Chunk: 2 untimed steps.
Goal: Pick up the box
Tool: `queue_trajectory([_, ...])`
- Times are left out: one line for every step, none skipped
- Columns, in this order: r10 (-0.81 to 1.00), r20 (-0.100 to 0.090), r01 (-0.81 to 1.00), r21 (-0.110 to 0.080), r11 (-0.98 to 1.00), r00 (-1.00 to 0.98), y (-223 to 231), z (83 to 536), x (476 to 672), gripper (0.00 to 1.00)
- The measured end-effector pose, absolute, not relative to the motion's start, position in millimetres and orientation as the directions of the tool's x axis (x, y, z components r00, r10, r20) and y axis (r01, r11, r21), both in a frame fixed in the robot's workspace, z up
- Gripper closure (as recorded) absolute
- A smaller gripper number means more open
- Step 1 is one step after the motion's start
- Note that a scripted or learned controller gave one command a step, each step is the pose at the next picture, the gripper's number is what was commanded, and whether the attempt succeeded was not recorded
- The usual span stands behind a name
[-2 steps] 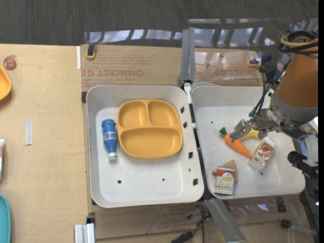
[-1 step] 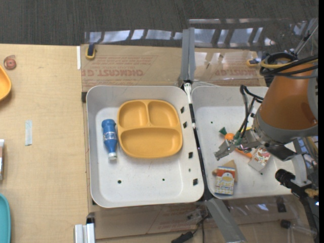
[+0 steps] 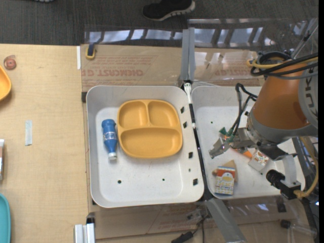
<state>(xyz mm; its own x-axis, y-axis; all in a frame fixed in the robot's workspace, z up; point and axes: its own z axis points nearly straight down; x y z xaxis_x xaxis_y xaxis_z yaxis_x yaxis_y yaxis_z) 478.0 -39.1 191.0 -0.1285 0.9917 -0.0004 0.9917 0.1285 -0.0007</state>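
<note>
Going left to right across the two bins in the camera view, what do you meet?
Blue bottle → yellow divided plate → gripper → small carton box → second small box, partly under the arm.

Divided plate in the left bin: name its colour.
Yellow-orange all over the plate, best seen in the camera view.

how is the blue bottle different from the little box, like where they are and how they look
The blue bottle lies in the left bin, close beside the yellow divided plate; the box lies in the right bin, below the gripper.
The bottle is round, slim and blue with a white cap; the box is flat-sided, printed orange and white.
Both lie on their sides on a bin floor.
</note>
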Motion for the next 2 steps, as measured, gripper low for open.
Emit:
queue_trajectory([0.986, 0.0, 0.986, 0.0, 0.169, -0.169, -39.4, 191.3, 478.0, 0.0])
queue_trajectory([0.983, 0.0, 0.983, 0.0, 0.186, -0.186, -41.5, 191.4, 477.9, 0.0])
